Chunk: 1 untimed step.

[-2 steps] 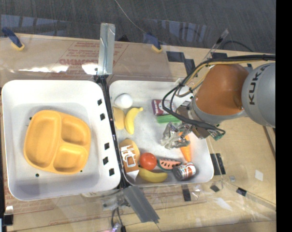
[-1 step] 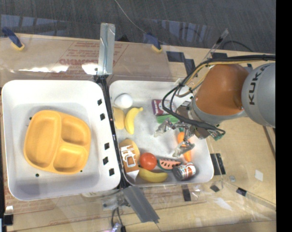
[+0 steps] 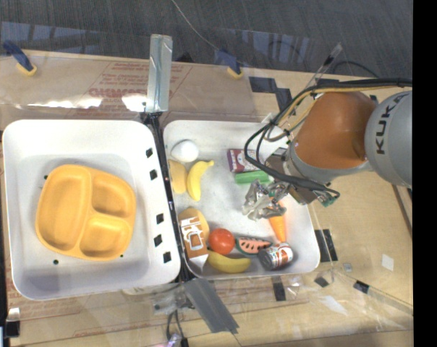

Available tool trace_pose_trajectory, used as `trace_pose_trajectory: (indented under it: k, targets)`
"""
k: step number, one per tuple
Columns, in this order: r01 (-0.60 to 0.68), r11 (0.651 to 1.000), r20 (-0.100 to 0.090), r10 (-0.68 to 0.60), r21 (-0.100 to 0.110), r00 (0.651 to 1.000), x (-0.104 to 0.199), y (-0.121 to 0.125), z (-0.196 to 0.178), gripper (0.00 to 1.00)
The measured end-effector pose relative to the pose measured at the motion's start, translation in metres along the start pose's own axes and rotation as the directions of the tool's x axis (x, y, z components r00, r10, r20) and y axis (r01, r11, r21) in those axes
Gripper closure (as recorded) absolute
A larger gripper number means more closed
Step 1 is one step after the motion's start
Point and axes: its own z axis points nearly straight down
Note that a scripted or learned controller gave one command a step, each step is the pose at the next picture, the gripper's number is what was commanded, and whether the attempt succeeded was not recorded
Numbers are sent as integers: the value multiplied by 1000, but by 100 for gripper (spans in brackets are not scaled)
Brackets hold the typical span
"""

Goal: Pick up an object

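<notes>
Table carries two white bins; claw sits low in the right bin, just above the carrot at its 5 o'clock, and I can't tell its state. Nothing lifted, so the pick is not yet done. Toys crowd 6 and 9 o'clock; wall close at 3.

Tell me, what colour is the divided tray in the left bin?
Yellow-orange tray, seen in the camera view.
</notes>
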Motion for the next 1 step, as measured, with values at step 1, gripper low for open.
trace_pose_trajectory:
  k: [1]
  targets:
    - [0, 1000, 0, 0, -1, 1000, 0, 0, 0, 0]
